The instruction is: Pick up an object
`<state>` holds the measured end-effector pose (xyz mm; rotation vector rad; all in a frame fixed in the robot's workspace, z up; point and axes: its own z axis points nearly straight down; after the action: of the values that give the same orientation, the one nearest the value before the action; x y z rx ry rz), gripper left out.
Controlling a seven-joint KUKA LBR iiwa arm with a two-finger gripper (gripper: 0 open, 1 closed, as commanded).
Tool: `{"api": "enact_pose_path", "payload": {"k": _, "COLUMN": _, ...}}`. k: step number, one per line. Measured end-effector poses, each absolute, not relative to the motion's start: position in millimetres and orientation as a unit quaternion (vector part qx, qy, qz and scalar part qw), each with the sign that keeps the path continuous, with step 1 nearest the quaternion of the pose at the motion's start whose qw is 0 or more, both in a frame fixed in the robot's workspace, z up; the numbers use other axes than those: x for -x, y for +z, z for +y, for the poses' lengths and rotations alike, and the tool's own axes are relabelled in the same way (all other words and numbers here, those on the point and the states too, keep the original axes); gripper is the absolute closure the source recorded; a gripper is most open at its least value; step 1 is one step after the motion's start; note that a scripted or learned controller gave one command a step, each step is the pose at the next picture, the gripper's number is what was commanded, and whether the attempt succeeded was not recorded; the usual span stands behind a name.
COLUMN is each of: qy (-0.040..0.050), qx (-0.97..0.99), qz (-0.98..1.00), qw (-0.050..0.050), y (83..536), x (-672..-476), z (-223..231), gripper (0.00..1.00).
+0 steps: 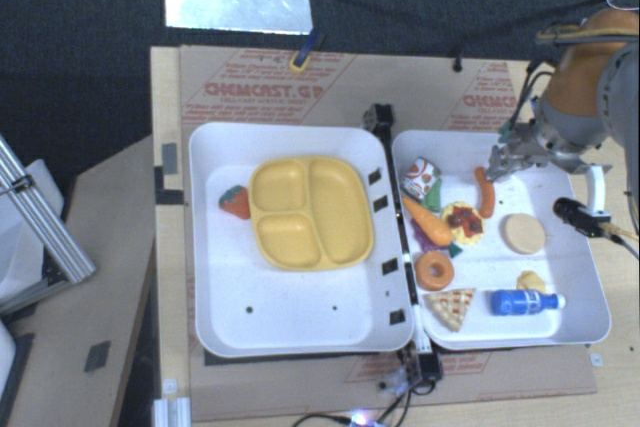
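- The gripper (503, 162) hangs over the far right part of the right bin (575, 260), at the end of the grey arm (585, 85) with its orange band.
- Gripper state: cannot be told from this view. Nothing is seen held in it.
- Nearest object: a slim, smooth, orange-red sausage (485, 192), rod-shaped with rounded ends. It lies on the bin floor just beside the gripper tip, on the near side; whether they touch cannot be told.
- Left of the sausage: a red, white and green lump (421, 178) and a tapered orange carrot (428, 220), lying aslant by the bin's left wall.
- Between carrot and sausage: a flat red-and-yellow piece (463, 220), touching the carrot.
- Right of that piece: a pale tan round disc (523, 234), lying apart from the sausage.
- Near edge of the right bin: a ring-shaped doughnut (435, 270), a triangular pizza slice (451, 307), a glossy blue bottle (522, 302) with a white cap, lying on its side, and a small yellow lump (531, 281) just behind it.
- The left bin (300, 310) is shallow, white and smooth. It bears a yellow three-part plate (310, 212) with rounded corners and a red strawberry (235, 202) at the plate's left edge.
- Both bins rest on a brown cardboard sheet (260, 85) with red print.
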<state>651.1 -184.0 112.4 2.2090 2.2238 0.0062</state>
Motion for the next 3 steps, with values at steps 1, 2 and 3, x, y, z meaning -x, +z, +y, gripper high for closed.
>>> {"api": "enact_pose_path", "payload": {"k": 1, "qy": 0.0022, "qx": -0.705, "qz": 0.709, "qw": 0.004, "y": 178, "x": -655.8, "z": -186, "gripper": 1.00}}
{"api": "enact_pose_path", "payload": {"k": 2, "qy": 0.0022, "qx": -0.705, "qz": 0.709, "qw": 0.004, "y": 229, "x": -657.7, "z": -187, "gripper": 1.00}}
{"api": "enact_pose_path", "payload": {"k": 3, "qy": 0.0004, "qx": -0.704, "qz": 0.710, "qw": 0.000, "y": 218, "x": -639.2, "z": -140, "gripper": 1.00}}
